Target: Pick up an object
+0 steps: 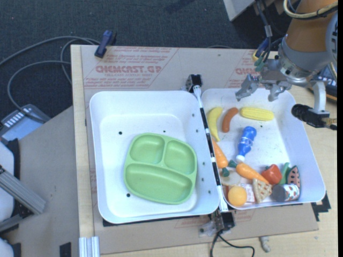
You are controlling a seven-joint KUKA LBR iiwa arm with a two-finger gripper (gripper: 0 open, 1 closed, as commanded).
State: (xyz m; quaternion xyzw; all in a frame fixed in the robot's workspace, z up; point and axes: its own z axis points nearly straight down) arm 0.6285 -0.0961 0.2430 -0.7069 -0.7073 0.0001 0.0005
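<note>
My gripper (261, 90) hangs open above the far edge of the right bin (308, 149), with nothing between its two grey fingers (245, 88). Just below it lies a yellow corn cob (256, 113). A brown sausage (229, 119) and a yellow banana (214, 121) lie to the left of the cob. A blue bottle (246, 142) rests in the bin's middle. Nearer the front lie two carrots (251, 171), an orange (237, 196), a waffle piece (261, 189), a red pepper (272, 173), a watermelon slice (293, 173) and a can (286, 193).
The left bin (107, 143) holds a green divided plate (161, 168). A black clamp (193, 82) sits at the bins' far junction. A blue clip (104, 43) lies on the board's far left corner. Cables run across the floor at left.
</note>
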